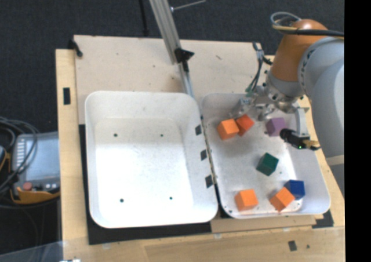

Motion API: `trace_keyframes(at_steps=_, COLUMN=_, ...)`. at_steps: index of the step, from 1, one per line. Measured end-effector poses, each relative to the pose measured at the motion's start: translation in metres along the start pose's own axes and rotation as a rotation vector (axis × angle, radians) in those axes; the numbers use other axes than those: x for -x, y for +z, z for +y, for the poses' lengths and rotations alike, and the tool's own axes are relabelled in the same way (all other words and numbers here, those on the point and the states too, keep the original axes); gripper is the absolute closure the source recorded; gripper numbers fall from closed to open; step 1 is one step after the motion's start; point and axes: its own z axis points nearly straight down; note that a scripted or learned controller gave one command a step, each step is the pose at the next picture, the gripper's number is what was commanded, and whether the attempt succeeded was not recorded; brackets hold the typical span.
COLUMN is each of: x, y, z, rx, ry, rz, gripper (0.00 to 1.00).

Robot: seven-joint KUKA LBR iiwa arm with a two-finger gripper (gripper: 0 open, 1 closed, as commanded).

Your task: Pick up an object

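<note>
Approach stage of the pick, judging by the pose: end effector [258, 110] low over the far part of the right bin [310, 159], just above and beside 2 orange blocks [228, 128] that touch each other, with a purple block [275, 126] close on the other side. Cannot tell whether open or closed; metal parts blur together at the wrist. Nothing seen held.

Likeliest targets: the orange pair or the purple block, all in the far half of the right bin. Next move calls for settling on 1 of them, lining up squarely over it, descending straight, closing, then lifting clear. Trouble with the orange pair: pressed together, so a closing grip may catch both or push 1 aside. Purple block partly tucked under the wrist hardware, harder to judge.

Elsewhere in the right bin: a dark green block [267, 164] alone near the middle, well apart from the rest and probably the easiest grab; an orange block [246, 199] near the front edge; another orange block [282, 198] touching a blue block [295, 188] in the front corner, close to the bin wall, awkward for a clean grip.

Left bin [93, 116] just beside the right one on the tabletop [116, 58]. A slanted aluminium post [165, 17] rising behind the bins, near the right bin's far-left corner, worth avoiding on any lift toward that side.
</note>
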Motion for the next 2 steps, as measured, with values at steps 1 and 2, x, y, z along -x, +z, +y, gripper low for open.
trace_keyframes(at_steps=1, x=0.002, y=-0.014, z=0.001, rx=0.005, ry=-0.003, rz=-0.005, gripper=1.0)
trace_keyframes(at_steps=2, x=-0.005, y=-0.076, z=0.001, rx=0.008, ry=0.001, rz=0.003, gripper=1.0)
